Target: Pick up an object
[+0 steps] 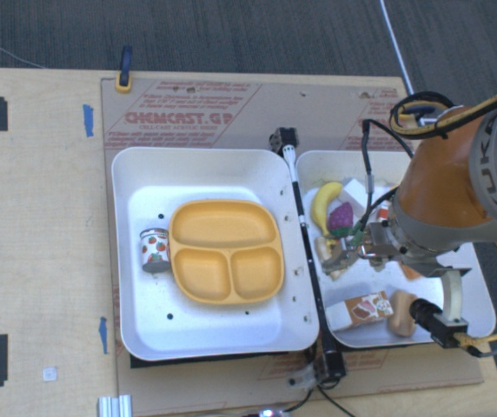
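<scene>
Clutter fills the right bin (483, 320), where the arm (453, 189) reaches in from the right and covers much of the floor. Its end effector (342, 257) hangs low near the bin's left wall, just below a yellow banana (324, 203) and a purple object (341, 217) that lie touching each other. Whether its fingers are spread or closed cannot be told, since the metal parts blur together against the white floor, and nothing shows clearly between them. Near the front of the same bin lie a small brown-and-white packet (366, 308) and, just beside it on the right, a tan rounded object (400, 312). An orange scrap (409, 273) peeks out from under the wrist. Black cables (370, 159) loop from the arm over the back of this bin.

The left bin (135, 233) holds a yellow divided plate (227, 250) with three compartments, and a small cup with a red pattern (154, 248) lies on its side touching the plate's left edge. A black clamp (283, 139) sits at the back between the two bins, on the bench (40, 233).
</scene>
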`<state>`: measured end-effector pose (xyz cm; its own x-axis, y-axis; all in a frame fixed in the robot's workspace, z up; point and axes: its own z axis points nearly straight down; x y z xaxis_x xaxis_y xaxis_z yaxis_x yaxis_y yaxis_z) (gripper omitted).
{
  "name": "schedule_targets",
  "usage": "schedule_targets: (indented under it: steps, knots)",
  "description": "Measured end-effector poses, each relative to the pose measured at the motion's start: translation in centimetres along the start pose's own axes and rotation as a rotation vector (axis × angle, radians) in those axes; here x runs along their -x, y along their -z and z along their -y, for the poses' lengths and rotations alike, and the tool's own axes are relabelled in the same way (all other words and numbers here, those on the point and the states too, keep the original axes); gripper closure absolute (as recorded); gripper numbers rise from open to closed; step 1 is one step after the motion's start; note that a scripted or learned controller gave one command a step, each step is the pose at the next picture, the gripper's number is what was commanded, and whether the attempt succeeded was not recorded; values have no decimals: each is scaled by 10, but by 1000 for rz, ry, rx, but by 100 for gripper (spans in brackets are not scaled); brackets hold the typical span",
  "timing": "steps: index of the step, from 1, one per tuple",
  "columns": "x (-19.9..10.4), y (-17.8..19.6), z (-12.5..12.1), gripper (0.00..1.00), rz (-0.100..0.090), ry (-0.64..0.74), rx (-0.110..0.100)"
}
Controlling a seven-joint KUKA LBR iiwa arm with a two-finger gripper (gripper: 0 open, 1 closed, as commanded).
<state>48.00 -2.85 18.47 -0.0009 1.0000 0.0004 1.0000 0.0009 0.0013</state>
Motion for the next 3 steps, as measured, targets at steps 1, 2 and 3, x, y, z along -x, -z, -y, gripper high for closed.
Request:
schedule_targets:
  steps: [1, 2, 3]
  knots:
    - [0, 0, 0, 0, 0, 0, 0]
    - [83, -79, 2, 0, 1, -3, -3]
    - [72, -95, 0, 0, 2, -4, 2]
